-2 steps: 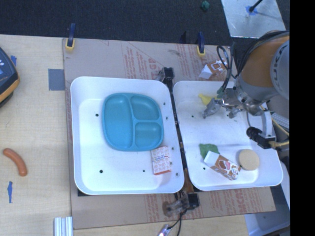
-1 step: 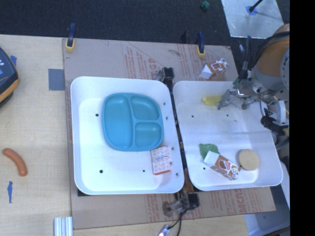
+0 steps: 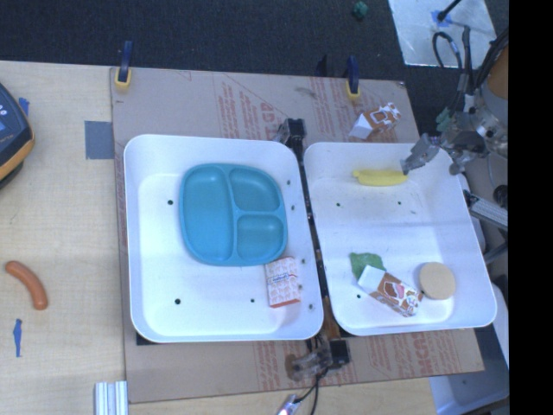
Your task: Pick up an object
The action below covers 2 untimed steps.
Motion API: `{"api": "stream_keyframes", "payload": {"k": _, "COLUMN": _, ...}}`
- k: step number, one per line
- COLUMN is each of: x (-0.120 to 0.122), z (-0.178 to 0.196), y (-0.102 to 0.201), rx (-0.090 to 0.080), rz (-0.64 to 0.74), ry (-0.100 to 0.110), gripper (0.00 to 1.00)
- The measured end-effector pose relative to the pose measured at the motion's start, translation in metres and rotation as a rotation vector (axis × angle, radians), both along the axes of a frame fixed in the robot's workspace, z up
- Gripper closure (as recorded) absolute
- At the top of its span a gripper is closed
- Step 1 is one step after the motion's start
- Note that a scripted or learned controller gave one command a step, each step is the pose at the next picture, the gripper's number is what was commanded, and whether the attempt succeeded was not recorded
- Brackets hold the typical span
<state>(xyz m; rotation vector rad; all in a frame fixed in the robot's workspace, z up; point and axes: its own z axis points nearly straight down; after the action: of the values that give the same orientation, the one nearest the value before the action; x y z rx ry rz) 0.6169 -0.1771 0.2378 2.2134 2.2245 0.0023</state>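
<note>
Left bin (image 3: pixel 138 232): holds a blue divided plate (image 3: pixel 233 213) at centre and a small red-and-white packet (image 3: pixel 282 282) at its lower right corner
Right bin (image 3: pixel 471 232): banana (image 3: pixel 379 177) near the upper edge; green scrap (image 3: pixel 366 263), brown-and-white snack packet (image 3: pixel 396 292) and round tan disc (image 3: pixel 436 280) clustered in the lower right
Outside the bins: another snack packet (image 3: pixel 375 120) on the cardboard just above the right bin, a sausage (image 3: pixel 28 284) at the far left on the bench, clamps at the cardboard's upper edge
Banana relative to gripper: lies flat, just left of and slightly below the fingertips, nothing between them
Gripper (image 3: pixel 417 160): upper right of frame, over the right bin's upper right part, tilted toward the banana; spread of the fingers cannot be told, nothing seen between them
</note>
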Motion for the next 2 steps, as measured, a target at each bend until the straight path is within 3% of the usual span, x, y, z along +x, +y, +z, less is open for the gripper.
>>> {"api": "stream_keyframes", "payload": {"k": 1, "x": -0.041, "z": 0.011, "y": -0.035, "rx": 0.002, "rz": -0.002, "ry": 0.007, "gripper": 0.00}}
{"api": "stream_keyframes", "payload": {"k": 2, "x": 0.007, "z": -0.099, "y": -0.034, "rx": 0.002, "rz": 0.001, "ry": 0.010, "gripper": 0.00}}
